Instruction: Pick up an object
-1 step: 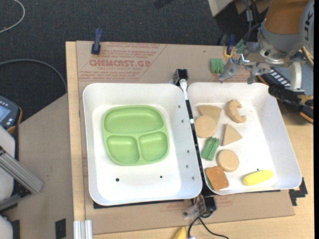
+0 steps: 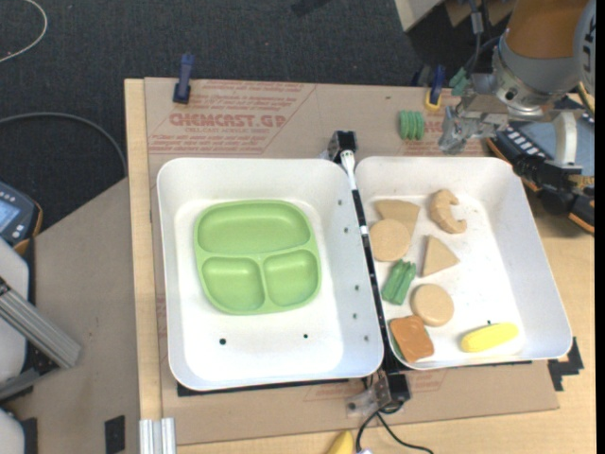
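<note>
You will find the gripper (image 2: 460, 132) at the upper right of the camera view, above the far rim of the right bin (image 2: 539, 253), hanging from the grey arm (image 2: 539, 60) with its orange band. Whether it is open or closed cannot be told from this view, and you can see nothing in its hold.

Look in the right bin for the pickable objects. A tan wedge (image 2: 397, 212) lies near the far left corner, with a bitten tan round piece (image 2: 446, 210) to its right. Below these you will see a tan disc (image 2: 388, 239) and a tan triangle (image 2: 437, 255). A green ridged piece (image 2: 399, 281) lies beside the bin's left wall, and a second tan disc (image 2: 432, 304) sits just right of it. At the near edge, an orange-brown slab (image 2: 412, 338) and a yellow piece (image 2: 489, 337) lie apart.

The left bin (image 2: 180, 253) holds a green compartment tray (image 2: 256, 255). On the desk (image 2: 284, 121) beyond the bins, a small green ridged item (image 2: 410, 125) rests just left of the gripper.
</note>
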`<state>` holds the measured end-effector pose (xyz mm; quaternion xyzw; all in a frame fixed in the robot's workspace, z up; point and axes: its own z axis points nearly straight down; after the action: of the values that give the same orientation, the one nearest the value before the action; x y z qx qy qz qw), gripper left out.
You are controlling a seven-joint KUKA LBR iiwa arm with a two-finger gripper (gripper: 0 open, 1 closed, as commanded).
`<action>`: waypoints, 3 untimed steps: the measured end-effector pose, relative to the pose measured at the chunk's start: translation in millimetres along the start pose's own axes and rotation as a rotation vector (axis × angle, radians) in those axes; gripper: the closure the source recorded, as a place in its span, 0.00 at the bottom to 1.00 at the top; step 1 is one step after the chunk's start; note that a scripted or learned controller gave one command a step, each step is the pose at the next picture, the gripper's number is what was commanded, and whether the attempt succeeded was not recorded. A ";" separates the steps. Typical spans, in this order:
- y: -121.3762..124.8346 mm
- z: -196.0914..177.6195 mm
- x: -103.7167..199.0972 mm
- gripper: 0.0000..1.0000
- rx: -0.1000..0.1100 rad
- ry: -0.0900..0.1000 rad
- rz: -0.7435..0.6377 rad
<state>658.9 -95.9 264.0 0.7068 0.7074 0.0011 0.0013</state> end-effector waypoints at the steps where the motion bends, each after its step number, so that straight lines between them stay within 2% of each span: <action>1: 1.0 84.3 31.2 1.00 0.011 0.002 -0.002; 2: -8.4 36.6 137.4 1.00 -0.003 0.005 -0.010; 3: -7.2 8.5 212.5 1.00 -0.002 0.004 -0.007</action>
<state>651.5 116.6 255.4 0.7042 0.7100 0.0031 0.0007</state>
